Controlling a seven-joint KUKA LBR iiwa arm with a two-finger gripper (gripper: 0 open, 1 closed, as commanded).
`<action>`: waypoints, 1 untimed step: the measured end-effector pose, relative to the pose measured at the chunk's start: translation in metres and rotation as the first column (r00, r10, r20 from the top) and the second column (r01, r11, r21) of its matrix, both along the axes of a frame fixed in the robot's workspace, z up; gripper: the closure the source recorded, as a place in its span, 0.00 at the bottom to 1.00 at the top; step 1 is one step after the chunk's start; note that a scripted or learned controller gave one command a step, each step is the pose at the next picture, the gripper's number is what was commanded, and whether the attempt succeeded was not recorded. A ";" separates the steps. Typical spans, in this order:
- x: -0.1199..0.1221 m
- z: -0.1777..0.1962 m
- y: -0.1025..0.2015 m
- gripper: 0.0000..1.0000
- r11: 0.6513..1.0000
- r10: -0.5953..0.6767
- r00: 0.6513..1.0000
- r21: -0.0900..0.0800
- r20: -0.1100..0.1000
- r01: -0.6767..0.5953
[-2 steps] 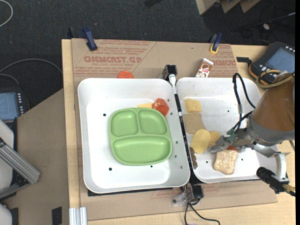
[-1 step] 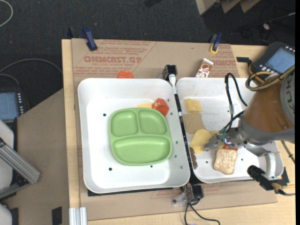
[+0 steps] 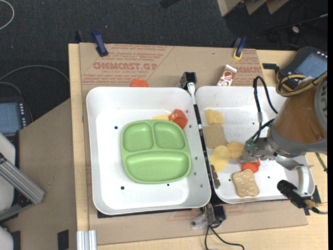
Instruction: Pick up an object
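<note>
The right bin (image 3: 270,103) holds several small food toys: a yellow chunk (image 3: 214,117), a brown flat square (image 3: 214,135), two pale yellow rounds (image 3: 221,157), a tan cracker-like piece (image 3: 245,183) and a small red piece (image 3: 250,166). My gripper (image 3: 252,151) reaches in from the right and hangs low over the middle of this bin, just above the red piece and beside the yellow rounds. Its tip is dark and small against the bin floor. The arm's grey body covers the bin's right side.
The left bin (image 3: 104,181) holds a green divided plate (image 3: 155,151), with a red-orange toy (image 3: 179,117) and a yellow slice (image 3: 161,117) at its far right corner. A small packet (image 3: 227,76) and an orange disc (image 3: 138,83) lie on the board behind the bins. Blue clamps (image 3: 99,42) grip the back edge.
</note>
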State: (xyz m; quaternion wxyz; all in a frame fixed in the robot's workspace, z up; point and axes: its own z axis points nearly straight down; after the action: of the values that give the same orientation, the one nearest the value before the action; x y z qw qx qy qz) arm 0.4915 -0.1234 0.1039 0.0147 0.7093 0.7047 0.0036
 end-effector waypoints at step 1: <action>0.000 -0.001 0.000 0.00 1.000 0.000 1.000 0.000 0.000 0.000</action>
State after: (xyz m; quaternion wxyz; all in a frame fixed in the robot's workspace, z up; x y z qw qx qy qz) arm 0.4914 -0.1233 0.1029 0.0148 0.7092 0.7049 0.0034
